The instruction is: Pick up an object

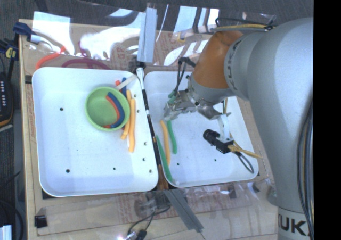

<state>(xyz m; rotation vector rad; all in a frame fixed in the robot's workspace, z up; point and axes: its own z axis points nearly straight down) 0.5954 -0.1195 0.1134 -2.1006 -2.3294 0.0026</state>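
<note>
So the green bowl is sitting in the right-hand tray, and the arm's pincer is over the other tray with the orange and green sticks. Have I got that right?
Not quite. The camera view shows the green bowl in the left-hand tray, not the right. The rest stands: the pincer is over the other tray, the right one, above the orange and green sticks.

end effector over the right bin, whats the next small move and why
Probably a short descent straight down. The end effector hangs over the upper left of the right bin, just above the top ends of the orange stick and green stick lying side by side there. Nothing shows between its fingers, so lowering onto those ends looks the nearest chance at a pick.
</note>
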